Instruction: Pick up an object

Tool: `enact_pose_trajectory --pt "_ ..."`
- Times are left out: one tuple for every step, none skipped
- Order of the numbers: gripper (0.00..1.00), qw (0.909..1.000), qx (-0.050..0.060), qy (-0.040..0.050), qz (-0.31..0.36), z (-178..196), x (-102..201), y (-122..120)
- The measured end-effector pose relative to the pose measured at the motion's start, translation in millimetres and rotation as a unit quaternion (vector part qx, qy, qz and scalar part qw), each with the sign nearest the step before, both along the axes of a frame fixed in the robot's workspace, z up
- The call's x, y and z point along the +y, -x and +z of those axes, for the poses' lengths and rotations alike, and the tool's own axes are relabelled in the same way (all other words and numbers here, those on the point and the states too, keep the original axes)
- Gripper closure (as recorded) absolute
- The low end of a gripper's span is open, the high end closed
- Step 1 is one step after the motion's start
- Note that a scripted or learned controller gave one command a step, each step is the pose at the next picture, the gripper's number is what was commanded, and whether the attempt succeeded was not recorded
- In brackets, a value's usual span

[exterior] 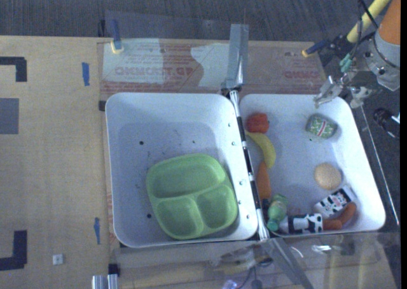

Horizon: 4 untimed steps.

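Gripper (pixel 338 90) is hovering over the far right corner of the right bin (pixel 375 198), fingers pointing down and slightly spread; nothing is sitting between them. Arm is entering from the upper right.

Right bin contents: a round green patterned object (pixel 321 126) is lying near the gripper, just below it and apart from it. A tan round bun (pixel 328 176) is lying further toward the near side. A red item (pixel 257 121), a banana (pixel 264 148) and an orange carrot-like piece (pixel 263 181) are lining the left wall. Two black-and-white cow toys (pixel 306 223) (pixel 334 203), a green toy (pixel 276 210) and an orange sausage shape (pixel 343 217) are crowding the near edge.

Left bin (pixel 121 154) is holding a green divided tray (pixel 192 196).
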State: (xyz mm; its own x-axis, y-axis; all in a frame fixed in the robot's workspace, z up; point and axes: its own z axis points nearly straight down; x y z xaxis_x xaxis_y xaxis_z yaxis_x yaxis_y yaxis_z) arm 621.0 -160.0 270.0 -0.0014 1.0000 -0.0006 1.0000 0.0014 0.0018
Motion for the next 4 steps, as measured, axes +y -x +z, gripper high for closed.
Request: enact_pose_trajectory --pt "0.00 1.0000 0.000 -0.0001 0.008 -178 -38 43" --pt "0.00 0.9999 -0.002 -0.0071 0.008 -182 -50 -18" --pt "1.00 1.0000 -0.002 -0.0020 0.010 -172 -53 -18" --pt "0.00 0.9999 -0.001 -0.0045 0.011 -172 -50 -19"
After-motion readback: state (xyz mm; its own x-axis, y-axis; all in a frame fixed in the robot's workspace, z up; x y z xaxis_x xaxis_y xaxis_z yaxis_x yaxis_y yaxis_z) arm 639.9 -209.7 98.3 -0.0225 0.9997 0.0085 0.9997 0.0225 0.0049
